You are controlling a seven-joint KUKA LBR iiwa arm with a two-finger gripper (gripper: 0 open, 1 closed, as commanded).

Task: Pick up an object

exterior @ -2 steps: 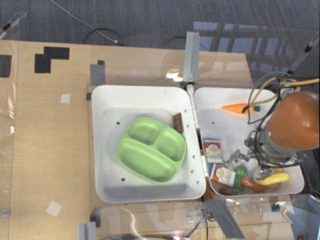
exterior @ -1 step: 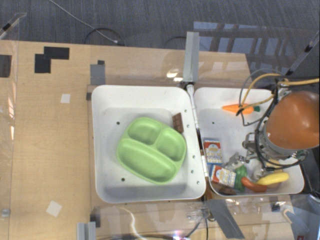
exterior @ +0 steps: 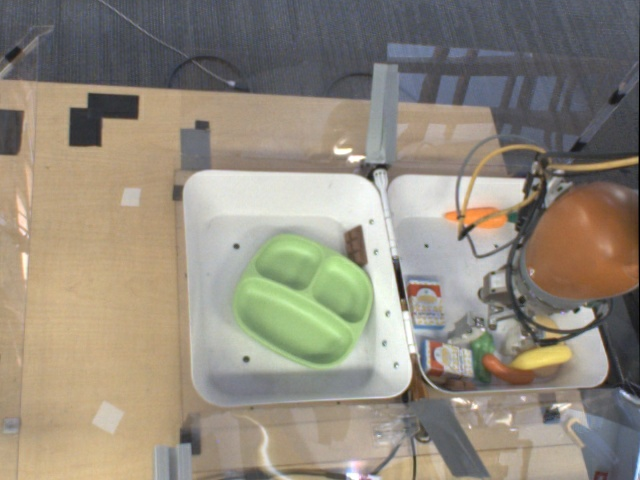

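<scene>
The arm, with its orange band (exterior: 585, 243), hangs over the right bin (exterior: 430, 208). My gripper (exterior: 497, 320) points down into the bin's front part, just above a cluster of toy food. That cluster holds a yellow banana (exterior: 542, 357), a red pepper-like piece (exterior: 505, 371), a green piece (exterior: 482, 347) and a small red-and-white carton (exterior: 447, 359). A red-and-white box (exterior: 426, 303) lies to the gripper's left. An orange carrot (exterior: 482, 218) lies at the back of the bin.
The left bin (exterior: 210, 268) holds a green divided plate (exterior: 303, 298) and a small brown bar (exterior: 355, 246) against its right wall. Yellow and black cables loop above the arm. A metal post (exterior: 381, 118) stands behind the bins.
</scene>
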